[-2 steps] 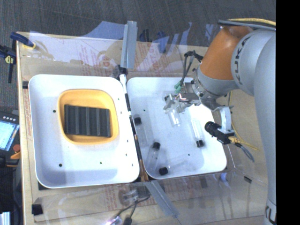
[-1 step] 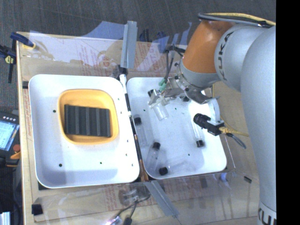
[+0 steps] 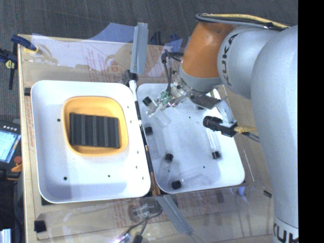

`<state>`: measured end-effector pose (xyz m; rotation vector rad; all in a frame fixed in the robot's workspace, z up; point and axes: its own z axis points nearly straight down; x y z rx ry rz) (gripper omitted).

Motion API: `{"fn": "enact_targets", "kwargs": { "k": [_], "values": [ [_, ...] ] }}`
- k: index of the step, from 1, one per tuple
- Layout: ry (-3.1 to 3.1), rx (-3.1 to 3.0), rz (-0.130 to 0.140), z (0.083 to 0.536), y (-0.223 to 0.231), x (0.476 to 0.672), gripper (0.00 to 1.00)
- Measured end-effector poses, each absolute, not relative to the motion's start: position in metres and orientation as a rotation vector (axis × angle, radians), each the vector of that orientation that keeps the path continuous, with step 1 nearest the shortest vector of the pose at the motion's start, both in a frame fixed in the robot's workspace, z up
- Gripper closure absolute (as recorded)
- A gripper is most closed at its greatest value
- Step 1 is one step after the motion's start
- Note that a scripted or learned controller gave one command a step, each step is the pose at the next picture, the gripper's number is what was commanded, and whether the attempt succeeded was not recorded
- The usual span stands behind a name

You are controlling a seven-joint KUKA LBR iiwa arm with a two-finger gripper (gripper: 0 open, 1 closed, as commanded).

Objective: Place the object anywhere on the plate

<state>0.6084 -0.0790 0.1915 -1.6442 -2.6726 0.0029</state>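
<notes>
Camera view, looking down on the table [image 3: 30, 70]. Two white bins side by side: left bin [image 3: 50, 181] and right bin [image 3: 230, 173].

Left middle of the frame, inside the left bin: a yellow plate [image 3: 93, 104] with a dark ridged block [image 3: 95, 130] sitting on it.

Inside the right bin: little clear tubes with black caps, spread well apart. A long tube [image 3: 215, 145] at the right side, standing up-and-down in the frame. A low tube [image 3: 176, 184] near the bottom edge. A near tube [image 3: 147, 101] in the upper left corner.

End effector [image 3: 164, 101] low over that same upper left corner, under the orange band [image 3: 207, 49]. Open or closed? Cannot tell, too small and messy there. Nothing clearly seen in its grip.

Near tube just to the left of the end effector, very close, maybe touching; long way of it too hard to make out. Probably the thing to pick. Plate farther left again, past the wall between the bins, so likely a carry to the left
</notes>
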Motion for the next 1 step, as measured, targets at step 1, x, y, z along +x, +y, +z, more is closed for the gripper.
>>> {"fn": "enact_targets", "kwargs": {
  "k": [1],
  "values": [
    [-2.903,-1.189,0.003,0.1909,-0.0434,0.5954,1.0]
  ]
}}
